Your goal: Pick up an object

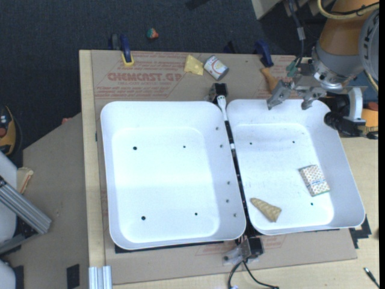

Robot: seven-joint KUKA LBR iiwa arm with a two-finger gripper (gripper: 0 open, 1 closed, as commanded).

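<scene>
Presently, gripper: fingers spread apart, nothing between them, poised over the right bin's far rim.
Patterned packet: flat on the right bin's floor, near its right wall.
Tan cone-shaped piece: near the same bin's front edge.
Left bin: alongside, touching.

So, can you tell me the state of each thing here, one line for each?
pincer: open, holding nothing, above the far edge of the right bin.
right bin: holds two objects.
patterned packet: lying flat in the right bin, untouched.
tan wedge: lying near the right bin's front edge, untouched.
left bin: sits beside the right bin.
small box: lying on the board behind the bins.
</scene>
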